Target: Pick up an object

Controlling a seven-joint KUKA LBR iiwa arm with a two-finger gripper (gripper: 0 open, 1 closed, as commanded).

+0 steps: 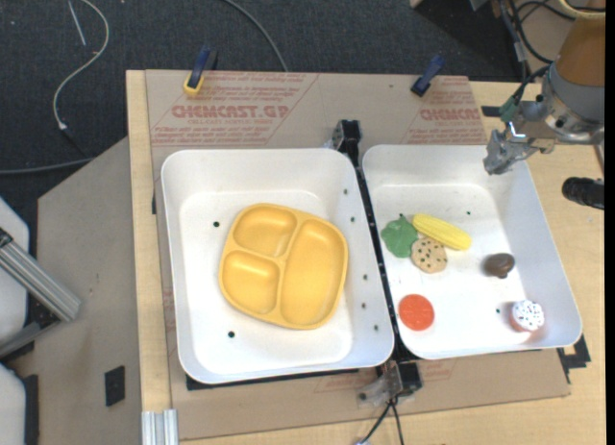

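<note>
The right bin point(471, 179) holds several small items. A yellow corn cob point(442, 232) lies beside a green leafy piece point(398, 236) and a speckled cookie point(429, 257). A brown lump point(499, 264) sits toward the right wall, an orange-red disc point(416, 311) near the front, and a white dotted piece point(527, 315) in the front right corner. My gripper point(500, 155) hangs over the bin's far right corner, well apart from all of them, with nothing visibly in it.
The left bin point(187, 193) carries a yellow divided plate point(285, 263). Two blue clamps point(199, 70) point(427, 76) pin the cardboard sheet at the back. A black clip point(347, 135) stands between the bins at the far edge.
</note>
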